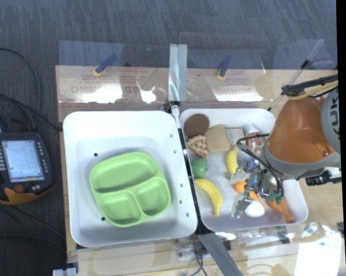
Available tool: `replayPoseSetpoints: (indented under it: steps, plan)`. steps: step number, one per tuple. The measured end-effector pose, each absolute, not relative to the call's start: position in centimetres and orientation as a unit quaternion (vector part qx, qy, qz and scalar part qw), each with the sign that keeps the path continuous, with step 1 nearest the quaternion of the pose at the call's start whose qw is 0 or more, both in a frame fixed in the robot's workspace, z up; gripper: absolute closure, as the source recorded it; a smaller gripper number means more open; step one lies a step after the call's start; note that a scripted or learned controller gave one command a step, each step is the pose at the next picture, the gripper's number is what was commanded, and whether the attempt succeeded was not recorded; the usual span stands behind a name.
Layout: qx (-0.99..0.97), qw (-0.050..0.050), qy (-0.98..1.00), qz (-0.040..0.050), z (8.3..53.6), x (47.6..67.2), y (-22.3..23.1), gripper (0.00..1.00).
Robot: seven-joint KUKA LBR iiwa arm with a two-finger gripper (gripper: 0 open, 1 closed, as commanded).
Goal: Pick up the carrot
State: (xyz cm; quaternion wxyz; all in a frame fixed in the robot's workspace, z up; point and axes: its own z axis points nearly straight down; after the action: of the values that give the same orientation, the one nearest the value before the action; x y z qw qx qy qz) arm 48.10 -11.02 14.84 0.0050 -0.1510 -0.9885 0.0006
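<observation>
End effector [251,197] is down in the right bin [289,218], near its front right corner, over a white egg [255,208]. Cannot tell how far it is open or whether it grips anything; the wrist blocks the view. Carrot [280,207] lies just right of the egg, tilted toward the front wall, touching or nearly touching the tool. Two bananas [212,194] lie to the left. Left bin [77,166] carries a green divided tray [129,189].
</observation>
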Motion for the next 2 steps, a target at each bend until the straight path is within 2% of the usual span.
replayPoseSetpoints:
  steps: [1,2]
  plan:
    - [-0.102,-0.004,-0.995,0.001,9.0,49.8,-10.2,0.0]
    - [-0.101,-0.009,-0.995,0.0016,10.2,50.1,-10.2,1.0]
